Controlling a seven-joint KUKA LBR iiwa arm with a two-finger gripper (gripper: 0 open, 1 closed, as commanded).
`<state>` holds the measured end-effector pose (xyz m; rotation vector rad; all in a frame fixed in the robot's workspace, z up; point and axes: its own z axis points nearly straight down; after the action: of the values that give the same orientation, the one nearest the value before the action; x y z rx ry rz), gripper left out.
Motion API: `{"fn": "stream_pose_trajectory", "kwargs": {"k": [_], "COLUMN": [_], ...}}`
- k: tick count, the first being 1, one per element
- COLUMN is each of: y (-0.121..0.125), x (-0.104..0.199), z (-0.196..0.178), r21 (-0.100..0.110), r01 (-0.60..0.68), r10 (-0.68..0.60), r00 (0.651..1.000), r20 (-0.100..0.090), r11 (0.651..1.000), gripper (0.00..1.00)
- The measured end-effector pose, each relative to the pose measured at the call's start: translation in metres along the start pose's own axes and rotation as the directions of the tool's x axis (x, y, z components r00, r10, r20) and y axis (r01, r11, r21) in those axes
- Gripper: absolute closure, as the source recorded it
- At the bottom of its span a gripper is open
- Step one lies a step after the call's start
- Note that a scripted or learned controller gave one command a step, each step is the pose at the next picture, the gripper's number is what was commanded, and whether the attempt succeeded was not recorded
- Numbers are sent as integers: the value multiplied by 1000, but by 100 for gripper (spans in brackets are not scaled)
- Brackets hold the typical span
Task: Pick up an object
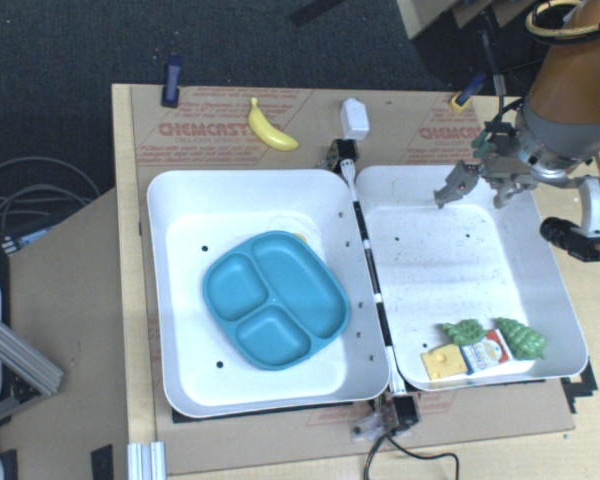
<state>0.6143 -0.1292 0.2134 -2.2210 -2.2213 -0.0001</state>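
Jaws (pixel 475 186) spread, gripping nothing, "CHEMCAST" printed on worktop (pixel 205 128) left of them, carton (pixel 483 354) below, lengthwise left-right.

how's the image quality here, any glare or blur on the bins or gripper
Camera view: lighting is even and soft; the left bin is washed out near white on its rim, with faint shadow under the blue divided plate; the gripper looks slightly soft, and the small items in the right bin lack fine detail.
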Motion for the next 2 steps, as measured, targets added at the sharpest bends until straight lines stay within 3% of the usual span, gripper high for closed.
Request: {"fn": "stream_pose_trajectory", "kwargs": {"k": [1,2], "y": [-43,-108], "x": [-27,-15], "z": [68,57], "r21": [2,2], "r01": [-1,-1], "r10": [1,1], "r00": [1000,1000], "r20": [0,-1], "r11": [1000,1000], "gripper": [0,0]}}
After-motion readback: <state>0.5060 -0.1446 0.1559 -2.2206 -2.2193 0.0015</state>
